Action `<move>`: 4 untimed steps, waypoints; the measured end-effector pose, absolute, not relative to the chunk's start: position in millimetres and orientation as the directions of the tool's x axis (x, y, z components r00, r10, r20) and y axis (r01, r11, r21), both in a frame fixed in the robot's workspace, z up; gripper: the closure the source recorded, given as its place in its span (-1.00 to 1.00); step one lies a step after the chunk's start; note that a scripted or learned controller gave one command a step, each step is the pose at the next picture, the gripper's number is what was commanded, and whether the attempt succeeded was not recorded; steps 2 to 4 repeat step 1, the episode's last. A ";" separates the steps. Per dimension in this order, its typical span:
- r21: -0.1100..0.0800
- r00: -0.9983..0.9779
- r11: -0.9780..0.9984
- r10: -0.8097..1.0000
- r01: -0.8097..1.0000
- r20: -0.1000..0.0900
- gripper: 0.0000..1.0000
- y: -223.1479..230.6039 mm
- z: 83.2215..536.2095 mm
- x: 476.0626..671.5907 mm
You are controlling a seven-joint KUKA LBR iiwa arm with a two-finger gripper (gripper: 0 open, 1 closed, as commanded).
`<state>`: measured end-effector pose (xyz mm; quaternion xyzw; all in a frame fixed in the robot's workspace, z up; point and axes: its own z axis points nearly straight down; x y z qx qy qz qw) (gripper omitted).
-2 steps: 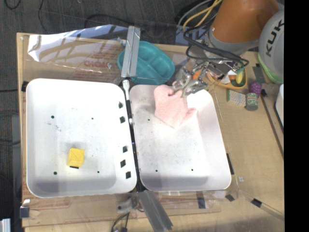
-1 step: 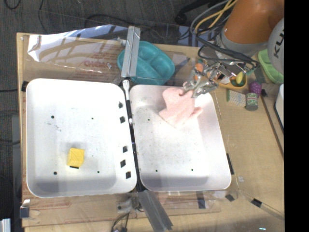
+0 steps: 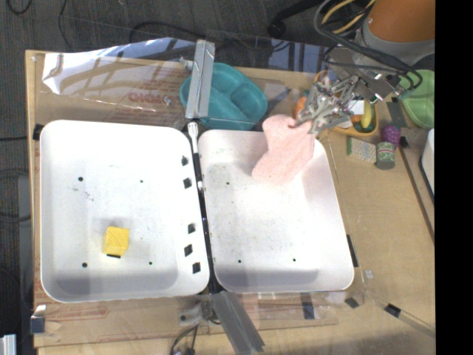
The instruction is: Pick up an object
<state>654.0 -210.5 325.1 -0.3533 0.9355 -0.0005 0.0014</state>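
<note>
The yellow block [image 3: 116, 241] sits low in the left bin [image 3: 59, 143], far from the arm. Up in the right bin [image 3: 325, 265], a pink cloth [image 3: 284, 154] hangs lifted at one corner. The gripper [image 3: 319, 118] seems to pinch that top corner, though its fingers look blurry there.

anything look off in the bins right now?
Yes: the pink cloth hangs over the far edge of the right bin, lifted at its top corner by the gripper rather than lying flat. The yellow block in the left bin looks fine.
</note>
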 end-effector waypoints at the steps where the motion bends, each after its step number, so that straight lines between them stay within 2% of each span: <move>1: 0.004 -0.224 0.224 -0.974 -0.974 -0.001 1.00 -110.8 250.6 656.8; 4: 0.004 -0.224 0.224 -0.974 -0.974 -0.001 1.00 -110.8 250.6 656.8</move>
